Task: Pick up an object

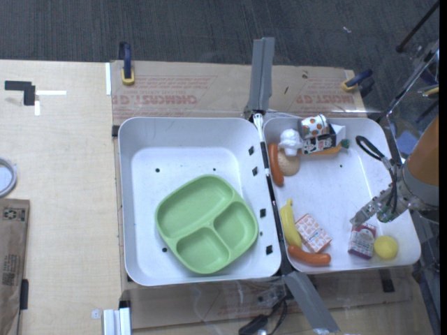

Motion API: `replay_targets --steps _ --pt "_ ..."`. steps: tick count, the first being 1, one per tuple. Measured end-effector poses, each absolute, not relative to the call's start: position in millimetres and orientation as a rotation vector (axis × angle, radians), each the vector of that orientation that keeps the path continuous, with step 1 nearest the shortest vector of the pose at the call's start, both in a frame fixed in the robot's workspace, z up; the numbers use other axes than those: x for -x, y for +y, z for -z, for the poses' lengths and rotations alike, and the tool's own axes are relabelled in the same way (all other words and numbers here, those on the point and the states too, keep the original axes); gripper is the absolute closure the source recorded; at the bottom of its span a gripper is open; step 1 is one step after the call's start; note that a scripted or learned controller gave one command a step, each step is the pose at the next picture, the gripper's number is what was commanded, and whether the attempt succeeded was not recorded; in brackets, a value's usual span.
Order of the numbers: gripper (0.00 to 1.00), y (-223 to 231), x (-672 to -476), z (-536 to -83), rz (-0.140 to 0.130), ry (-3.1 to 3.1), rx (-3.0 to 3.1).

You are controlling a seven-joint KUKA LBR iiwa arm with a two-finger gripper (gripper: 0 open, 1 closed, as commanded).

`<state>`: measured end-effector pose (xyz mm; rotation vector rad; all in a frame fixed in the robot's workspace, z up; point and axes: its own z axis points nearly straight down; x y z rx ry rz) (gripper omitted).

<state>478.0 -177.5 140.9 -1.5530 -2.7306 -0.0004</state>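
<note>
1. The gripper [371,213] sits low over the right side of the right bin [335,187]; whether it is open or closed cannot be told from this blurred view.
2. Nothing can be seen held in it.
3. Just below it lies a small pouch [362,243], pink and white, near the bin's front right corner.
4. A lemon [385,246] rests just beside the pouch, on its right.
5. Above the gripper, black scissors [371,149] lie by the bin's right wall.
6. Toward the bin's front left are a red-and-white box [312,232], a banana [289,223] along the left wall, and an orange sausage [308,257] just under both.
7. At the back left, a second sausage [275,164] lies along the wall beside a tan potato [288,163].
8. Behind these cluster a white figure [290,140], a spotted cup [313,125] and a dark-and-white carton [321,143].
9. The left bin [140,187] holds a green divided plate [206,223], slightly turned, near its front.
10. Both bins stand on brown cardboard [188,89] on the bench.
</note>
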Motion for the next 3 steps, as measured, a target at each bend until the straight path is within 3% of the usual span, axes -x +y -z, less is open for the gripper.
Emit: replay_targets --steps 1,3 --pt "1.0 -125.7 -478.3 -183.0 -0.001 -2.67 1.657" --pt "1.0 37.2 -477.9 -191.8 -0.002 -2.693 1.616"
